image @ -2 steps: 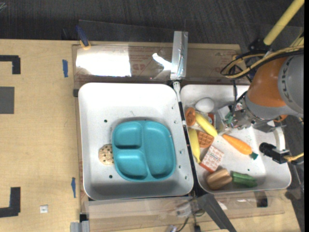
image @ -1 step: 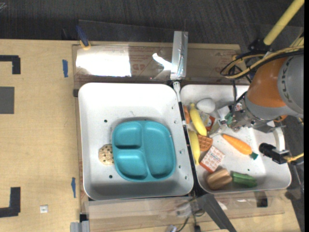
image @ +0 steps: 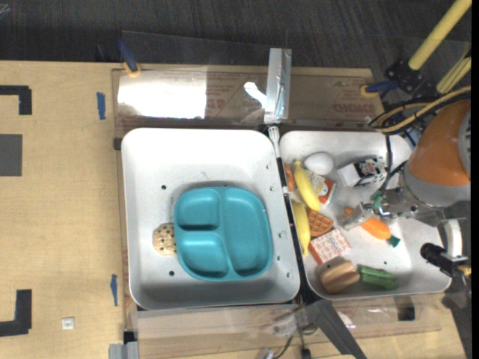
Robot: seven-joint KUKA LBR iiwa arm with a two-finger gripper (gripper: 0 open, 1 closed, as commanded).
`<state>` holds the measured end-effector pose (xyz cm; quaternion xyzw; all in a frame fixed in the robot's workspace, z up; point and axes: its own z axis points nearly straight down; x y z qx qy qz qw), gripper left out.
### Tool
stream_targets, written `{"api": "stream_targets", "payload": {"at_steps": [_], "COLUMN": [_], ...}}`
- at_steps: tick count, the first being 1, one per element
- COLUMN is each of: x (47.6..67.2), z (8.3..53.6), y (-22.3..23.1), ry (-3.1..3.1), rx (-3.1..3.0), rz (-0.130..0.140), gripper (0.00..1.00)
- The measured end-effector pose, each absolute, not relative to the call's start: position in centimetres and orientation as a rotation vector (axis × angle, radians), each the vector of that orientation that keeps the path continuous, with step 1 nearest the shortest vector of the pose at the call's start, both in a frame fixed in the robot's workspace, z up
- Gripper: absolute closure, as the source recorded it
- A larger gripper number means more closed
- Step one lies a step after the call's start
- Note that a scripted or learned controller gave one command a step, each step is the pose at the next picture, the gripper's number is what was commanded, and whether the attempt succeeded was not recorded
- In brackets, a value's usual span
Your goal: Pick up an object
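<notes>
The scene is lit evenly and pretty brightly from above. Strong glare is thrown off the clear plastic sheet behind the left bin. Only soft shadows are seen under the teal tray. Detail is a bit grainy, and the orange band is blurred

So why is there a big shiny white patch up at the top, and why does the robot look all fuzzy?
In the camera view, that patch is glare: light bouncing off the clear sheet behind the left bin. The arm looks soft and blurry at the right side, probably because it sits closer to the camera. The teal tray and banana look sharp, with soft shadows under them.
</notes>
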<state>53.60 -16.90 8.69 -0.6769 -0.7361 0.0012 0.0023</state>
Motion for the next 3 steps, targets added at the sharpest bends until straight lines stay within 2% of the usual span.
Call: {"api": "stream_targets", "payload": {"at_steps": [1,2,3], "x": [53.8,53.8,57.7], "z": [9.6,10.3,16.3], "y": [-16.9,-16.9,-12.9], "ry": [-2.312,-2.311,-2.331], "rx": [-2.123,-2.122,-2.108], "rz": [0.001,0.002,-0.003], "gripper": [1.00,1.00,1.00]}}
